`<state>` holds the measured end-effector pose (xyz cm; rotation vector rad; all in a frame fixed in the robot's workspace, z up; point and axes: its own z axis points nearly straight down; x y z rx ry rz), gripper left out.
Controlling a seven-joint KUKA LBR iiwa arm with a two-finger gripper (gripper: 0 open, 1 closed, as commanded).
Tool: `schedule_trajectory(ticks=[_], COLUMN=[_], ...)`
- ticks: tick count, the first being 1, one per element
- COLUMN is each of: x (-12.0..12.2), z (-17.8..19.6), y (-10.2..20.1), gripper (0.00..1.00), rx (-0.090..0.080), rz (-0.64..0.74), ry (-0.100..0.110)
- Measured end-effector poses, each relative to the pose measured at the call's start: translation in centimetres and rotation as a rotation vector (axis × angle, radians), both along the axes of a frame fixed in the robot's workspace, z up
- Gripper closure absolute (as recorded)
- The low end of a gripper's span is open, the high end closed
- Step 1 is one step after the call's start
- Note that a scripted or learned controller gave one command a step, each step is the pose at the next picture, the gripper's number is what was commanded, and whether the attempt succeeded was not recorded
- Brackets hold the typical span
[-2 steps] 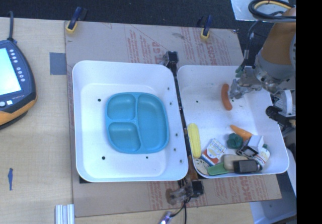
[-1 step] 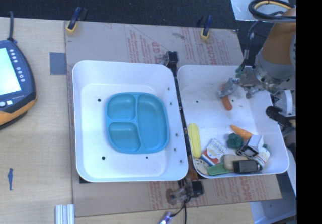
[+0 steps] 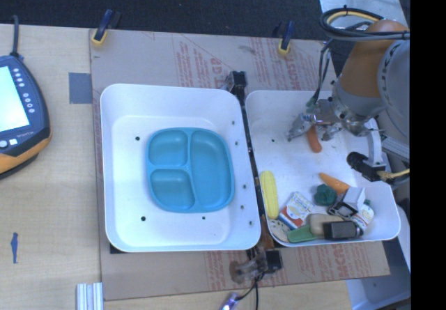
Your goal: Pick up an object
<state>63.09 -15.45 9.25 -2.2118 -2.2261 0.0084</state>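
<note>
My gripper (image 3: 314, 127) hangs over the far part of the right bin (image 3: 279, 110), its fingers spread wide. A small orange-red piece (image 3: 315, 141) like a little sausage lies on the bin floor just under the gap between the fingers, and neither finger touches it. Near the front of that bin lie a yellow corn cob (image 3: 269, 194), an orange carrot (image 3: 334, 182), a dark green lump (image 3: 324, 195), a red-and-white packet (image 3: 298, 208), a green pod (image 3: 301, 234) and a black block (image 3: 341, 230).
The left bin (image 3: 125, 113) holds a blue divided plate (image 3: 189, 169). A teach pendant (image 3: 17, 113) lies at the bench's left edge. A black clamp (image 3: 237, 81) sits between the bins at the back. The arm's cables (image 3: 369, 162) hang at the right.
</note>
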Motion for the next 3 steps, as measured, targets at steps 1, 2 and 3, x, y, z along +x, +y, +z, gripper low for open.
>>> schedule_trajectory(ticks=[1, 2, 3], x=[0.0, 0.6, -2.5], z=[1.1, 0.0, 10.0], y=[-0.1, 5.3, 8.7], gripper=[1.00, 1.00, 1.00], rx=[-0.001, 0.001, 0.002], rz=[0.002, -0.001, -0.002], ry=[0.002, 0.006, -0.004])
